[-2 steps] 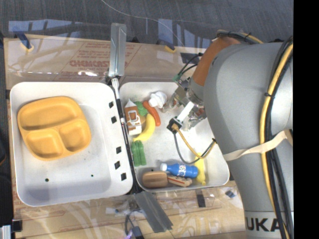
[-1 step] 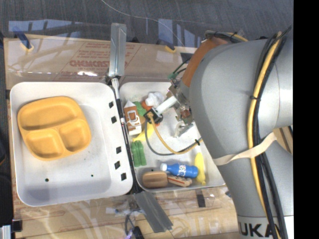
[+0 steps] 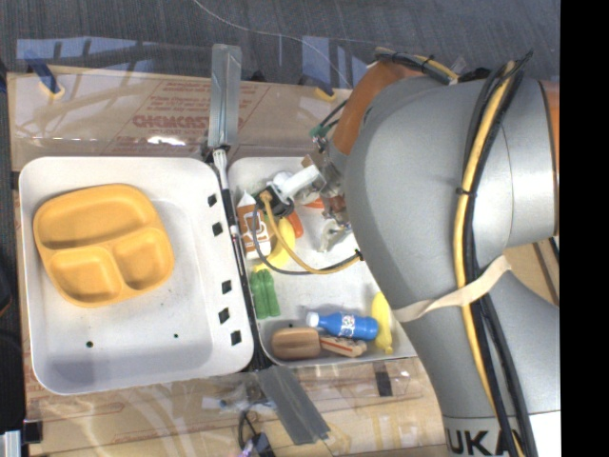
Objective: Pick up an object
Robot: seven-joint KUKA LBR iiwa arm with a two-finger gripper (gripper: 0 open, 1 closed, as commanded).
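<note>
Grey arm [image 3: 428, 217] reaching in from the right, bulk covering much of the right bin [image 3: 249, 173]. End effector [image 3: 328, 219] low over the bin's upper middle, near a tangle of yellow cable [image 3: 295, 255] and a white fitting [image 3: 290, 181]. Cannot tell whether open or closed; nothing seen gripped.

Candidates in right bin: blue bottle [image 3: 347, 326] with white cap near front edge, yellow banana-like piece [image 3: 382, 320] just beside it, brown wooden block [image 3: 295, 342] at front left, green item [image 3: 264, 291] along left wall, small brown-and-white packet [image 3: 251, 227] farther back, orange scrap [image 3: 291, 225] near the end effector. Left bin [image 3: 114, 360] holding a yellow divided tray [image 3: 100, 243].

Judged step: descent or approach to a grasp in the bin's back half, no lift yet. Next move likely calls for closing on whatever lies under the tool, then a straight rise clear of the cable.

Hidden: bin's right side and anything beneath the arm. Objects near the end effector small and hard to identify.
</note>
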